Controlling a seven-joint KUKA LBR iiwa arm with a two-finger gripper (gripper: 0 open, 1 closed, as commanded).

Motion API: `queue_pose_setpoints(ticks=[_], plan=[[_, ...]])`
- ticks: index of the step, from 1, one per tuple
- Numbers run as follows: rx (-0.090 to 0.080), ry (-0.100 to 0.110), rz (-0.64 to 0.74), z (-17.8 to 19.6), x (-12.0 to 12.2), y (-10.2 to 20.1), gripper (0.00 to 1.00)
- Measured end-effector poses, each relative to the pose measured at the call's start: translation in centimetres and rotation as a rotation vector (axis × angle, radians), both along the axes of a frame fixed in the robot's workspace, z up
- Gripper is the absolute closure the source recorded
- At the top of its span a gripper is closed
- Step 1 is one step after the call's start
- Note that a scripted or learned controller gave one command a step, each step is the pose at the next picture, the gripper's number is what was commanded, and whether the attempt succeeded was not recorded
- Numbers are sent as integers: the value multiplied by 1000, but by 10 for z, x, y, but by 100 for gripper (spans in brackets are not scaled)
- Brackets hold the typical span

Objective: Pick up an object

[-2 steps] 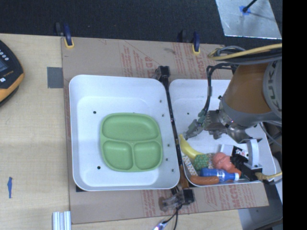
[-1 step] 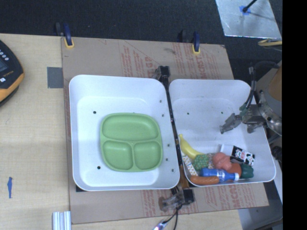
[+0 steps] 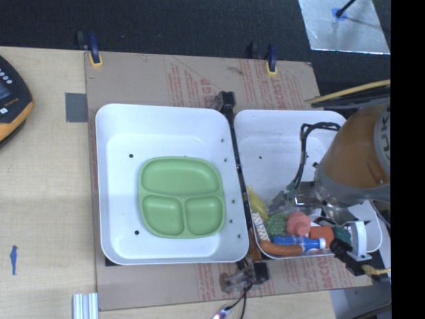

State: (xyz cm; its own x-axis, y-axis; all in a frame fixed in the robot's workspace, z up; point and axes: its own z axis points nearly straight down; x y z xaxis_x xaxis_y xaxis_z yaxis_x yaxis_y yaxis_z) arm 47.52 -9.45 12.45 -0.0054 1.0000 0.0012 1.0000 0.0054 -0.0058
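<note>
- White plastic forms both bins on the table (image 3: 46, 198); I read the claw (image 3: 307, 208) as sitting low in the right bin (image 3: 272, 135), over its near end.
- Claw state: I cannot tell how the claw stands. The grey wrist and the orange band (image 3: 352, 155) cover it from above, and nothing can be confirmed as held.
- Candidate objects lie in a heap directly beneath and just beside the claw: a pink rounded piece (image 3: 299, 223), a green item (image 3: 277, 222) touching it on the side away from the arm, a yellow item (image 3: 257, 205) further that way against the bin wall, and an orange sausage-shaped item (image 3: 287, 248) with a blue-and-white tube (image 3: 312, 244) on the near side.
- The pink rounded piece is the closest to the claw; I judge it the likely target, though contact cannot be confirmed.
- Well apart from the claw, across the divider, the left bin (image 3: 119, 138) carries a green sectioned plate (image 3: 181, 196), lying flat.
- Task progress: I judge the approach complete or nearly so. No object is visibly raised off the heap.
- Remaining: secure one item and lift it free of the bin. The tight packing could mean a neighbour gets dragged along or the grip slips.
</note>
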Motion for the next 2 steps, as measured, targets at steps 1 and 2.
queue_pose_setpoints(ticks=[1, 2], plan=[[-1, -3, -3, -33, 54, -47, 0], [-2, -4, 0, -32, 148, -74, 0]])
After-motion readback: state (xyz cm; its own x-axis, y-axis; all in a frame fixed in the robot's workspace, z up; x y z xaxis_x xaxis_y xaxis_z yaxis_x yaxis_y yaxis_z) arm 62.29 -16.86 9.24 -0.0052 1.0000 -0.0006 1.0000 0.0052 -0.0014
